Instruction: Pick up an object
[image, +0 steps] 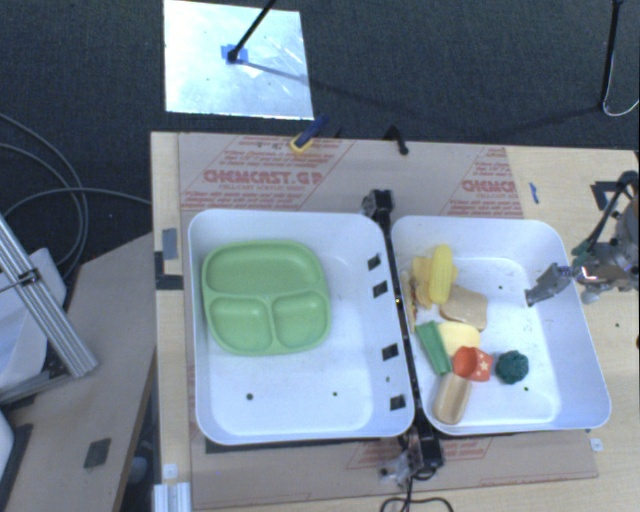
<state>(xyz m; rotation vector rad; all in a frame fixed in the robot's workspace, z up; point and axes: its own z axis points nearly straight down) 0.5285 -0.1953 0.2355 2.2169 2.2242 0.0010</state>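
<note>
Two white bins sit side by side on the surface (250, 165); the left bin (215, 400) carries a green divided plate (266, 297), lying flat toward its far-left part; three compartments in it, one long one on the far side and two smaller ones nearer.

Over in the right bin (560, 400), the toy food is crowded against the left wall; a yellow corn cob (436, 274) lies farthest back, a tan bread slice (466, 306) just right of and nearer than it, touching or nearly so; a pale yellow piece (459, 335) sits below the bread; a green stick-shaped vegetable (433, 347) lies slantwise at the left of the heap; a red tomato-like piece (473, 363) is nearer still, and a tan bun-shaped piece (452, 397) rests nearest of all; a dark green broccoli-like lump (512, 366) sits a little apart to the right of the red piece.

And the arm comes in at the right edge; the jaws (545, 285) hang over the right part of the right bin, well apart from the pile; whether they are spread or closed I cannot tell at this angle, and nothing is seen between them.
</note>
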